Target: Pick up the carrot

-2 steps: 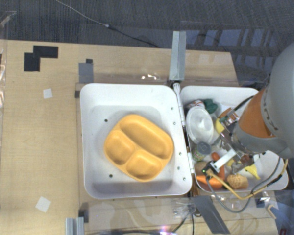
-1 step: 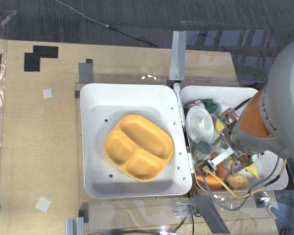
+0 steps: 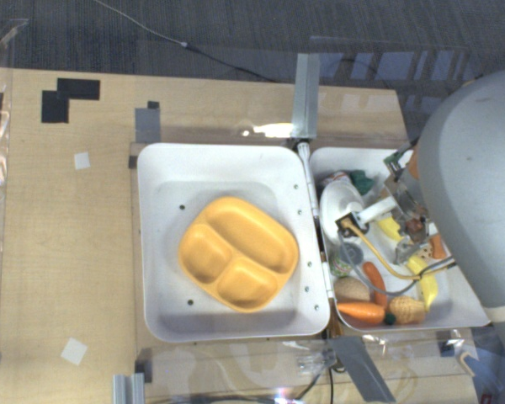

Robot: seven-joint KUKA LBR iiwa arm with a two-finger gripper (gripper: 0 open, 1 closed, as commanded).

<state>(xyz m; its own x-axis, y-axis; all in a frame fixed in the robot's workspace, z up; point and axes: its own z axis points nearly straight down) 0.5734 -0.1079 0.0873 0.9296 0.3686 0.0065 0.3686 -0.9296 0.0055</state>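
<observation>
While the carrot lies flat along the near wall of the right bin, toward the corner next to the left bin, the gripper hangs over the middle of that same right bin. It is apart from the carrot, with several other things between the two. Whether the gripper is wide or narrow I cannot tell, since clutter and the arm crowd it, and nothing can be seen held in it. I judge the step in hand to be the approach: the pick is not yet made. The next move calls for the gripper to travel toward the near wall, line up across the carrot's short width, and come down without catching the neighbours. A brown lump sits just behind the carrot, and a second brown lump lies at the end toward the arm, touching it or nearly so. By count there are two bins; one yellow plate with three hollows, alone in the left bin; one plain carrot; one slimmer, redder stick just behind it that may be a second carrot, though I cannot say; two brown lumps; one yellow banana-like piece; one white bowl by the wall shared with the left bin; and one green thing beyond it.
</observation>
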